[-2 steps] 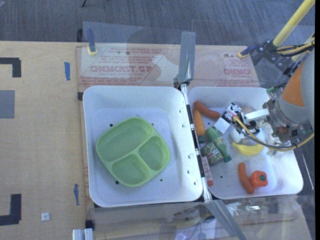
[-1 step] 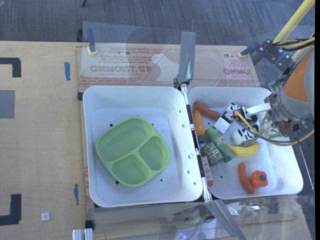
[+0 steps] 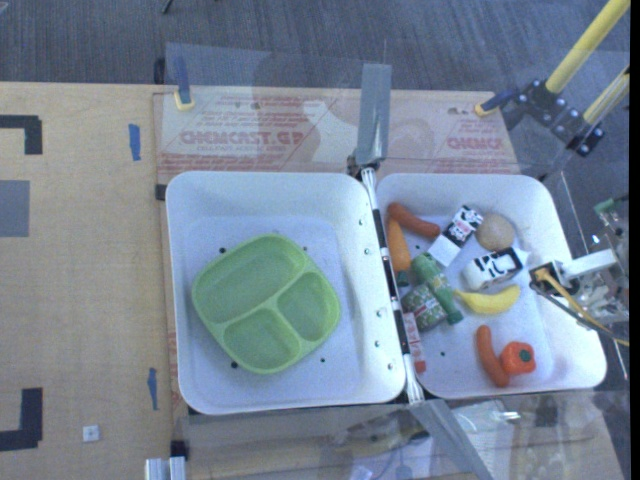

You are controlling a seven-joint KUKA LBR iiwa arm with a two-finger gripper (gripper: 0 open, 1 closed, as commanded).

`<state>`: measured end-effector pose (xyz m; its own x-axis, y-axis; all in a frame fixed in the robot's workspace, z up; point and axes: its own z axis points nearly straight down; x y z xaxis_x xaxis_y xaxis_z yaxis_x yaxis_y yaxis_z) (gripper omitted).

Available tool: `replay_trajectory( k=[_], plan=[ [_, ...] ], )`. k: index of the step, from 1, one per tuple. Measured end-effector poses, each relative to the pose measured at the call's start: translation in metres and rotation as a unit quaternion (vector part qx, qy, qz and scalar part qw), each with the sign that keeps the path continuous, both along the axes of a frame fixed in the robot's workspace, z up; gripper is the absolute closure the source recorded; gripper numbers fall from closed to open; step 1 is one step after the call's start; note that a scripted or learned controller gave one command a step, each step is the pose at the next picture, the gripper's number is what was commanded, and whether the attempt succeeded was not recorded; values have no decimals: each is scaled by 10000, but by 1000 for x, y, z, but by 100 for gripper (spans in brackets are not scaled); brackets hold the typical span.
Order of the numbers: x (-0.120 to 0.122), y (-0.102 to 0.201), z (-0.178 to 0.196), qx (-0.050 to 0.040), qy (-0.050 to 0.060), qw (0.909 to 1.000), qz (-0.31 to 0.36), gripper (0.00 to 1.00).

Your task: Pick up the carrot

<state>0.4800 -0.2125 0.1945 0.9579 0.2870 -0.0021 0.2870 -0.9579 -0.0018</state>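
Landmark: right bin (image 3: 465,177); every place below is given against it.
Left bin (image 3: 200,218): touches the right bin's left wall and holds a green divided plate (image 3: 265,303).
Gripper (image 3: 548,280): a white and dark piece with yellow cabling sits over the right bin's right rim, about halfway down. Too small and cluttered here; I cannot tell whether it is open or closed. Nothing is seen in it.
Banana (image 3: 488,300): middle of the right bin, just left of the gripper.
Carrot (image 3: 398,246): judged to be the plain orange tapered piece lying along the right bin's left wall, upper half, long axis parallel to the wall. A red sausage-shaped piece (image 3: 413,219) touches or nearly touches its upper end. A green packet (image 3: 435,290) lies just beside its lower end.
Look-alike: a red-orange stick (image 3: 490,356) near the right bin's front edge, next to a small orange block (image 3: 517,358). It is redder than the carrot, so it is not taken as the target.
Handling (judgement): probably a toy, so light, stiff and smooth, and liable to roll or slip. Not fragile.
Hold point (judgement): grasp across the thick middle, closing across the short axis.
Risk (judgement): the wall crowds one side, leaving little room there. The gripper is well apart from the carrot, across the bin.
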Motion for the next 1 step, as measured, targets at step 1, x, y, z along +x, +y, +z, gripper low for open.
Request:
replay_trajectory(
  k=[1],
  plan=[
    [0, 0, 0, 0, -2, 10000, -1, 0]
  ],
)
